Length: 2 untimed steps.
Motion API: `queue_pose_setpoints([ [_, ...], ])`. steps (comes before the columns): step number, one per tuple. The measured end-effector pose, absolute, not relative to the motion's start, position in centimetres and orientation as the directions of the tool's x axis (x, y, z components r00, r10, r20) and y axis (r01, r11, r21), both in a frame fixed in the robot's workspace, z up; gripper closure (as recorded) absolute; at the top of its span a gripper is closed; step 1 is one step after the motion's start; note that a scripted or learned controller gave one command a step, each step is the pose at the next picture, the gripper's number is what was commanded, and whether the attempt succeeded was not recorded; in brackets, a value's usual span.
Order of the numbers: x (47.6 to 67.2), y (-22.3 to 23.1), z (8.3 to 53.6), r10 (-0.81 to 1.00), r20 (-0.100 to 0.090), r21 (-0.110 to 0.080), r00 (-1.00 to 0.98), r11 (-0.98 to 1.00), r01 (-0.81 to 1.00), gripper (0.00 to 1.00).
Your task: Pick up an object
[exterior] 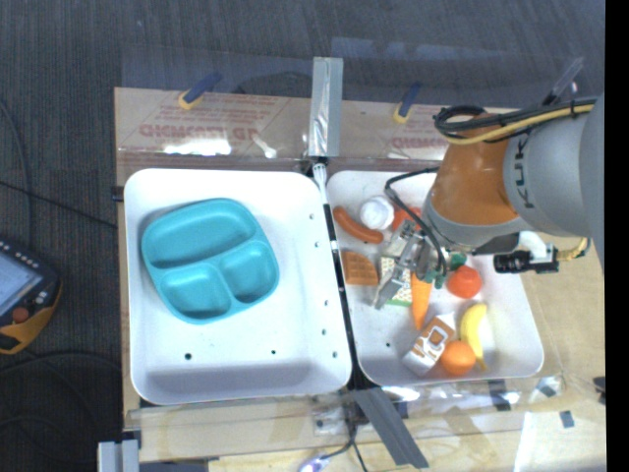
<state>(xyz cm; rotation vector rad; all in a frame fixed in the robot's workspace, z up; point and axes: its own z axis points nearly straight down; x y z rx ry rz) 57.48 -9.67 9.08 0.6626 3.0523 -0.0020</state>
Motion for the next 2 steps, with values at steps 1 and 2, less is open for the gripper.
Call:
queue_pose_setpoints([
  [1, 54.9, -11.0, 9.1, 0.496, -0.016, 0.008, -0.868, 0.868, 0.496, 0.00],
  [2, 52.1, -9.6, 9.1, 0.414, -0.020, 0.003, -0.910, 0.910, 0.414, 0.00],
])
